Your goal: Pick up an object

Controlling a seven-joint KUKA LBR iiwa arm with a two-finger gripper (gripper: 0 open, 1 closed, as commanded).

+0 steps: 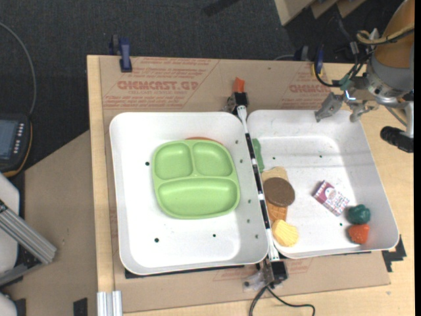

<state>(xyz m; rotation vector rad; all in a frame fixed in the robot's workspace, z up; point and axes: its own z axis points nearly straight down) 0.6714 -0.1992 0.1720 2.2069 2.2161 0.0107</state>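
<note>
My gripper (343,108) hangs over the back rim of the right bin (309,127), its two fingers spread apart with nothing between them. Well in front of it, the bin holds a brown round cookie (278,191) on a tan piece, a yellow chip-like item (285,232), a small pink-and-white packet (329,197), a dark green toy (358,213) and a red-orange toy (358,234). A thin green piece (256,155) lies against the bin's left wall.
The left bin (131,236) carries a green divided plate (195,178) with something orange peeking out behind it. A black clip (237,101) sits at the back where the bins meet. Cables hang near the arm at upper right.
</note>
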